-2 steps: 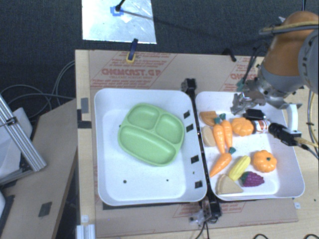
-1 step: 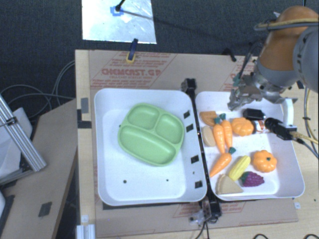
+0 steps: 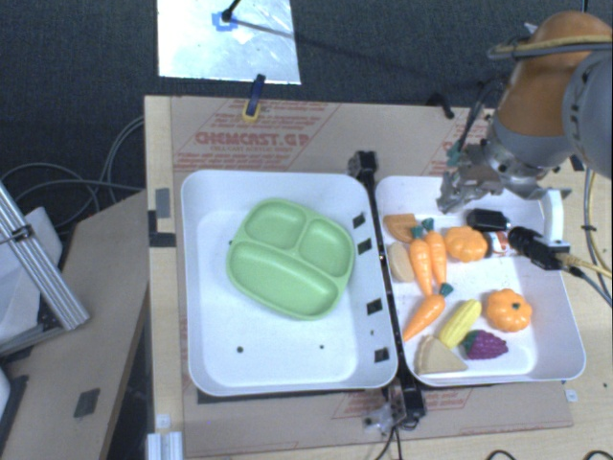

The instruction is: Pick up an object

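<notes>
In the right bin, nearest the camera, a wedge of bread and purple grapes lie at six o'clock — corn and a small pumpkin just beyond. Carrots sit toward nine. The green divided plate fills the left bin. Farthest, at twelve, the gripper hangs over the right bin's rim; whether it is clenched I cannot tell.

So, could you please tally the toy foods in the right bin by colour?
Orange: 5, three carrots and two pumpkins
Yellow: 1, corn
Purple: 1, grapes
Tan: 3, pieces
Total: 10
</notes>
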You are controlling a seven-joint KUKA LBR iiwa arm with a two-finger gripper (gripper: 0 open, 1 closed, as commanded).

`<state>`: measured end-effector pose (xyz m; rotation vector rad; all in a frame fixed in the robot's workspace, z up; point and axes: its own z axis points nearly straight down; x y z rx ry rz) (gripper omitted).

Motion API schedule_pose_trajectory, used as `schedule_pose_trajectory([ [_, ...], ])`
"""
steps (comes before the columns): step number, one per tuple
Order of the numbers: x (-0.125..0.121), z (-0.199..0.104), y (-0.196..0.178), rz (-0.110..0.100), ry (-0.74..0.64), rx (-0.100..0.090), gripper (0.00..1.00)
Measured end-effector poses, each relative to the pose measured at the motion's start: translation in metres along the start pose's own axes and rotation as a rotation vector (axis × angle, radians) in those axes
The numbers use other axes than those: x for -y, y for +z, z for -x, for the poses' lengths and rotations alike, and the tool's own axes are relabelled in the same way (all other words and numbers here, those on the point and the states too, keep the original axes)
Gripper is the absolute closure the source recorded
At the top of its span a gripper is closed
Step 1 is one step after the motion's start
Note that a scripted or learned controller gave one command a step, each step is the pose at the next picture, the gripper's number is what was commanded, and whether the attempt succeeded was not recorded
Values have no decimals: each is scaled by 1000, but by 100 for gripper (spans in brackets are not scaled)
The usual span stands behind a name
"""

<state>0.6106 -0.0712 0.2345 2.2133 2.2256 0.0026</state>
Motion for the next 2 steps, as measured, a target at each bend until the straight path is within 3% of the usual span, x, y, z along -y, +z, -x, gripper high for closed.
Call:
schedule_pose_trajectory([
  [1, 9, -1, 17, -2, 4, 0, 100],
  [2, -3, 7, 12, 0, 4, 0, 100],
])
